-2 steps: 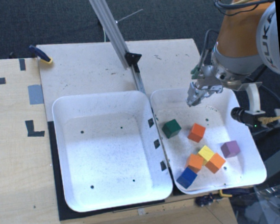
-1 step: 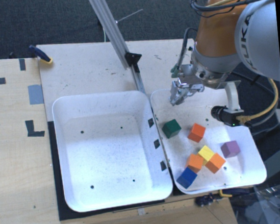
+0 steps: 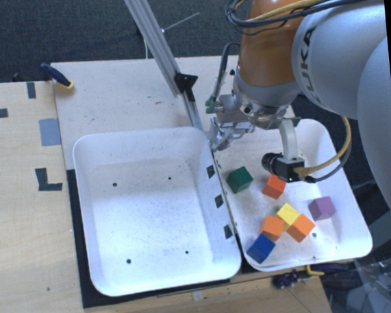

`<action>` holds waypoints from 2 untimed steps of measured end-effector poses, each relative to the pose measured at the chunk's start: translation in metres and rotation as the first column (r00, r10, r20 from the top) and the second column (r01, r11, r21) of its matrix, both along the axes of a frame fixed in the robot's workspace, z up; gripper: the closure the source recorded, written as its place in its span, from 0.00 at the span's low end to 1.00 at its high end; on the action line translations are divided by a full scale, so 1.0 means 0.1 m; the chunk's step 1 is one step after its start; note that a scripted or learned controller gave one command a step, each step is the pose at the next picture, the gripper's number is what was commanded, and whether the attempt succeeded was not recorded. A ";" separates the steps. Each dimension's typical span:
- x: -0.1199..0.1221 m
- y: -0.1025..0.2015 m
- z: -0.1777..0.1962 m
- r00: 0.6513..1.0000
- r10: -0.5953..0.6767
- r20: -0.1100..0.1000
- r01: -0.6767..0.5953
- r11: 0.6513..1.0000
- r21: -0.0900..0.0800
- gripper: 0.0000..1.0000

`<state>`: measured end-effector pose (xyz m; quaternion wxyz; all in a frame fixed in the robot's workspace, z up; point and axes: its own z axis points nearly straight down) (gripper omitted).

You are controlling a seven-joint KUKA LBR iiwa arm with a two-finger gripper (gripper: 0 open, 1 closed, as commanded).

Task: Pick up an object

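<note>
Several small blocks lie in the right bin point(image 3: 360, 238): a green one point(image 3: 240, 180), a red-orange one point(image 3: 274, 187), a purple one point(image 3: 321, 207), a yellow one point(image 3: 288, 214) touching two orange ones point(image 3: 273, 227) point(image 3: 301, 228), and a blue one point(image 3: 261, 248). My gripper point(image 3: 220, 139) hangs over the bin's far left corner, close to the wall between the two bins. It is up and to the left of the green block and apart from it. Nothing shows in its grasp.
The left bin point(image 3: 146, 212) sits beside the right one, sharing a wall marked with black tabs. A slanted metal rail point(image 3: 161, 49) crosses behind the bins. A blue-and-yellow tool point(image 3: 57, 75) lies on the bench at the far left.
</note>
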<state>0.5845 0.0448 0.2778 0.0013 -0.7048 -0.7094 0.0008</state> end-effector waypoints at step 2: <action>0.08 0.43 -0.10 1.000 -0.004 0.001 0.004 1.000 -0.002 0.00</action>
